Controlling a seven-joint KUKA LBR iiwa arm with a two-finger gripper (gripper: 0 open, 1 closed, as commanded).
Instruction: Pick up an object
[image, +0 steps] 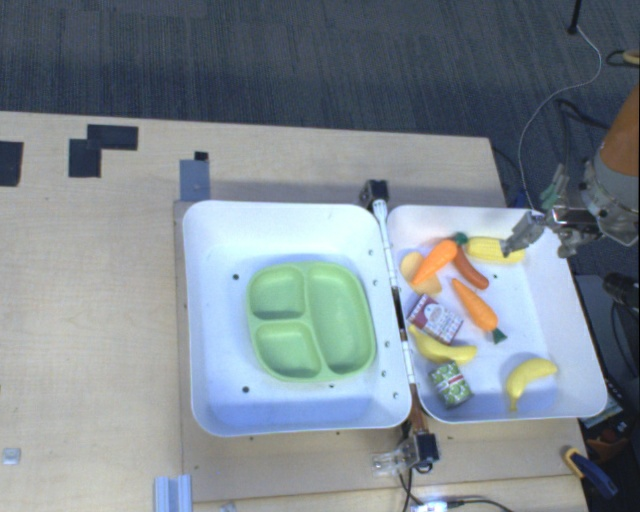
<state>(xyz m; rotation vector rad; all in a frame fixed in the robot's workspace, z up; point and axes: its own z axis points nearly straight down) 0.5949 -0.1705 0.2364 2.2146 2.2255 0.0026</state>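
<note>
Nearest in the right-hand bin lie a toy banana and a green can, with two carrots farther back. Beyond them, the gripper hovers at the bin's far right corner beside the corn cob, fingers spread and empty.

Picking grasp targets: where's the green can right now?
In the camera view, the green can sits in the right bin, near its front-left corner, just below a banana and left of another banana.
</note>
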